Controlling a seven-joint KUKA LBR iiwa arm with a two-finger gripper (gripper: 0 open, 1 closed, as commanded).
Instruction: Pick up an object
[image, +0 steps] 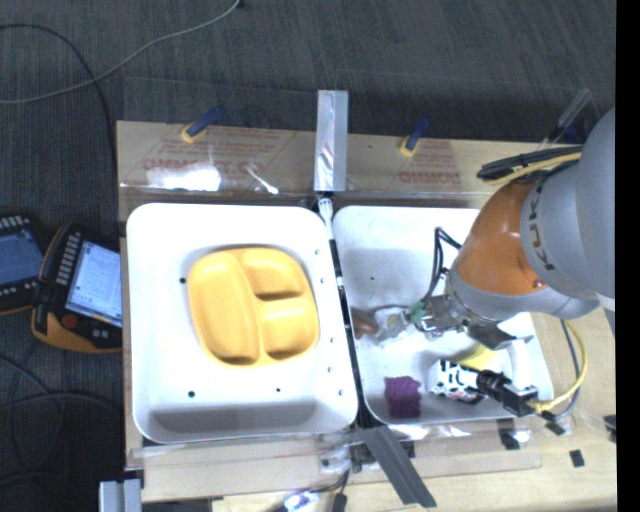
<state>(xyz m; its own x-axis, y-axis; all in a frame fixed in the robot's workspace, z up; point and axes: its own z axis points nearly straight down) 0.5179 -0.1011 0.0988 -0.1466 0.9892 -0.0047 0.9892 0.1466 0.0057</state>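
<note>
Objects for picking lie in the right bin (400, 240): a purple block (403, 396) near its front edge and a small brownish item (372, 322) by its left wall. The gripper (418, 318) hangs just beside the brownish item, toward the bin's middle; whether it is released or clenched cannot be told. A yellow divided tray (252, 303) lies in the middle of the left bin (150, 400).

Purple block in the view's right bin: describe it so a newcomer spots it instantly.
Take the shallow white bin on the view's right, under the grey and orange arm. At its bottom-left in the view sits a small dark purple block. It is the only purple thing there; the nearest item, behind it, is a brownish shiny scrap.
</note>
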